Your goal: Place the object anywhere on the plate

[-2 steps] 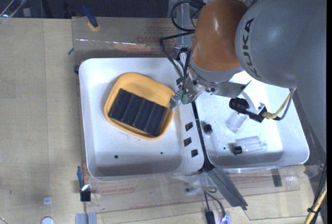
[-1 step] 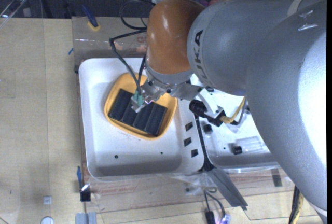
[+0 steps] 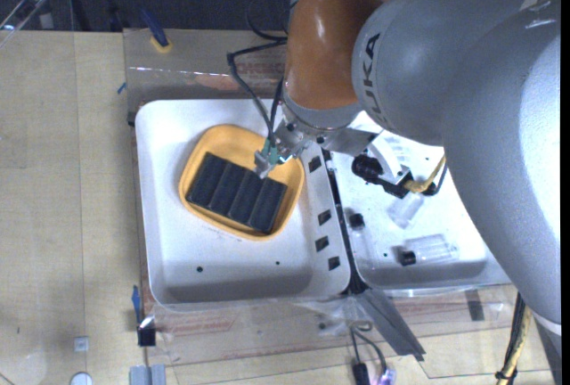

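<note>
a robot lab: kuka arm (image 3: 463, 62), taped white bins (image 3: 160, 196).

We saw the grey arm (image 3: 463, 98) reach in from the right, its bulk filling the upper right of the view. Its orange band (image 3: 322, 45) sat just above the wrist, which pointed down and to the left. The gripper (image 3: 269, 162) hung low at the end; its fingertips were too small to judge.

A yellow plate (image 3: 200, 165) carrying a black ribbed slab (image 3: 236, 192) sits in a white bin (image 3: 169, 223) on the pale wood worktop (image 3: 62, 196).
</note>
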`<control>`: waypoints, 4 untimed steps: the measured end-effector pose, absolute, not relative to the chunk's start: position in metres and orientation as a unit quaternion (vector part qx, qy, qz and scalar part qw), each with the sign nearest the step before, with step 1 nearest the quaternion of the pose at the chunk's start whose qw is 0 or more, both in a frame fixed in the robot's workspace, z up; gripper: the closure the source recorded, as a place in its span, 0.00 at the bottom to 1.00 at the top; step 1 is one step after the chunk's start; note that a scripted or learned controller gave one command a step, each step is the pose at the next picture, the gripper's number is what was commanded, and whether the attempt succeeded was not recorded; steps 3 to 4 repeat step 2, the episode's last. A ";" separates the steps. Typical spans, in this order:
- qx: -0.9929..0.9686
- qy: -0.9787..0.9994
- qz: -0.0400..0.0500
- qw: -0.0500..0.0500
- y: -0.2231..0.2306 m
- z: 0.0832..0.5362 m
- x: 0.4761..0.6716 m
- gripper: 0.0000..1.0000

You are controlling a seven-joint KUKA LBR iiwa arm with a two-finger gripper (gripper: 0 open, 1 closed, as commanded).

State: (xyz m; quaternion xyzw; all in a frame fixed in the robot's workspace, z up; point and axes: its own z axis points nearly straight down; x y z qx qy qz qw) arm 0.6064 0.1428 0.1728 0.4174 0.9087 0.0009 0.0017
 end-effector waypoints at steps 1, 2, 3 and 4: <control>0.365 0.931 0.000 -0.001 0.163 0.182 0.562 1.00; 0.366 0.931 0.000 -0.001 0.163 0.182 0.562 0.00; 0.366 0.931 0.000 -0.001 0.163 0.182 0.562 0.00; 0.366 0.931 0.000 -0.001 0.163 0.182 0.562 0.00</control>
